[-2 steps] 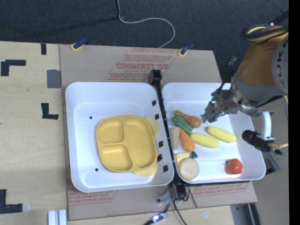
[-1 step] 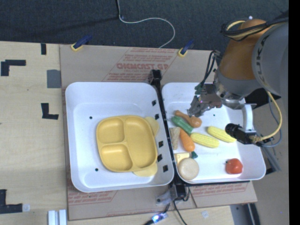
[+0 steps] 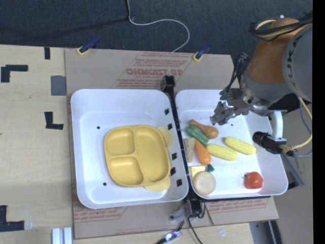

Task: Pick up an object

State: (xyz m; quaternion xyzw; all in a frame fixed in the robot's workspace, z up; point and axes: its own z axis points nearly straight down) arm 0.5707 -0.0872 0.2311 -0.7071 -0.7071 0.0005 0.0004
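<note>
The right bin point(image 3: 264, 187) holds several toy foods: a hot dog point(image 3: 204, 129), a green vegetable point(image 3: 196, 134), an orange carrot point(image 3: 202, 152), two yellow corn cobs point(image 3: 222, 152) point(image 3: 240, 145), a red tomato point(image 3: 253, 180), and a round cream piece point(image 3: 204, 183). My gripper point(image 3: 221, 116) hangs over the bin's upper part, just right of and above the hot dog, with nothing seen between its fingers.
The left bin point(image 3: 86, 111) bears a yellow divided plate point(image 3: 136, 154). A black clip row runs along the wall between the bins point(image 3: 172, 136). The arm's body point(image 3: 277, 60) fills the upper right. A cable point(image 3: 162, 22) lies behind the bins.
</note>
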